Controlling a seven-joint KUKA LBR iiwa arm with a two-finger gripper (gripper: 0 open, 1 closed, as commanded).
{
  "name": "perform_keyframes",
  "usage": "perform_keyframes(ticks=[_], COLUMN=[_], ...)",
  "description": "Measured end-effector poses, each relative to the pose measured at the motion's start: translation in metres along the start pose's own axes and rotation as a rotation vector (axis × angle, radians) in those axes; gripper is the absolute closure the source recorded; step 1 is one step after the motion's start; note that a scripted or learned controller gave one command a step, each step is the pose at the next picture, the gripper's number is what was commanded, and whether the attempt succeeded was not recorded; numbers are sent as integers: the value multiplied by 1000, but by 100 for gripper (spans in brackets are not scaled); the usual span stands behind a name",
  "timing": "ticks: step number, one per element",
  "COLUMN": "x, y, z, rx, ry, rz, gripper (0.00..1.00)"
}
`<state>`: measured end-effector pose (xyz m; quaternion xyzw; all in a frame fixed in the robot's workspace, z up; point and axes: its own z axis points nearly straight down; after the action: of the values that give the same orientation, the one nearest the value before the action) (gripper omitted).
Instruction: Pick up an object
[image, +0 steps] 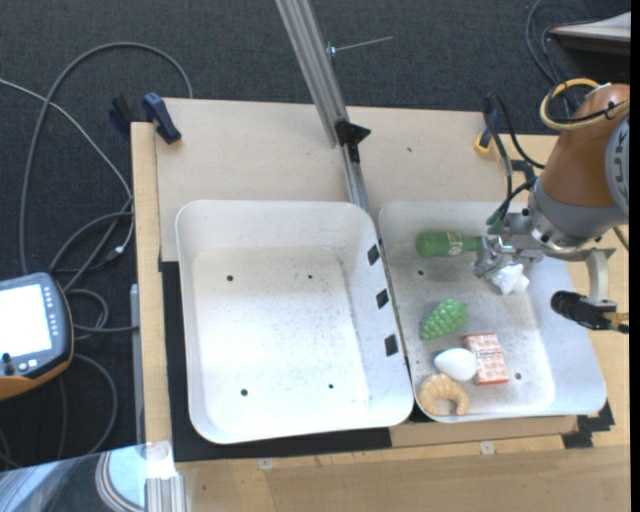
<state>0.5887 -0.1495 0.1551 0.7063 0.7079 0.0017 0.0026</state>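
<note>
My gripper hangs over the far side of the right bin, its arm coming in from the right. Just left of it lies a green bottle on its side, its cap end close to the gripper. A small white object sits right below the gripper; whether it is touched or held I cannot tell. Nearer the front lie a green bumpy cluster, a white egg-shaped thing, a red and white box and a tan croissant-like piece.
The left bin stands beside the right one, separated by a raised rim with black clips. A metal pole slants across the back of the bench. Blue and black clamps sit at the bench's far left corner.
</note>
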Motion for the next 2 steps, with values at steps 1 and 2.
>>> perform_keyframes(ticks=[1, 2], x=[-2, -2], y=[6, 7], z=[-45, -52], rx=[0, 3], ry=[0, 1], rz=[0, 0], gripper=[100, 100])
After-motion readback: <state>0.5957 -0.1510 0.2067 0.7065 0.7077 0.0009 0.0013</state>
